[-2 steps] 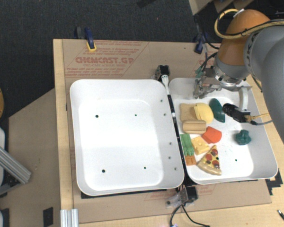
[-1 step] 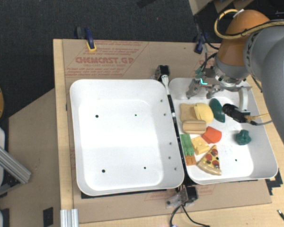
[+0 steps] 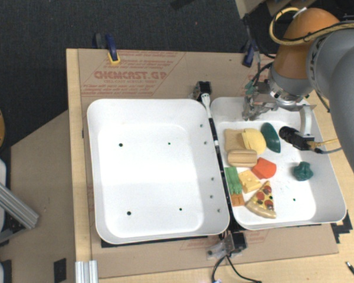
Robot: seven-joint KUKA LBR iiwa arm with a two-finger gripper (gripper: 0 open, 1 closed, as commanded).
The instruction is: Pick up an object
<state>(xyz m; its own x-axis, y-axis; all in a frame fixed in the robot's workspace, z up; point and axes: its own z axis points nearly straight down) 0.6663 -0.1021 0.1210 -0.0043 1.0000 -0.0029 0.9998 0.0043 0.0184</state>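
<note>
Gripper (image 3: 256, 108) over far edge of right bin (image 3: 324, 208), nothing seen between fingers; opening can't tell. Toy food clustered in right bin's left half: pizza slice (image 3: 264, 201), lemon (image 3: 254, 140), bread (image 3: 242, 157). Left bin (image 3: 106, 158) alongside.

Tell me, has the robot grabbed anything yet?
Not yet, as far as I can see. The gripper sits at the far edge of the right white bin, above the toy food. The yellow lemon-shaped toy and the pizza slice toy lie untouched. The pick remains.
</note>
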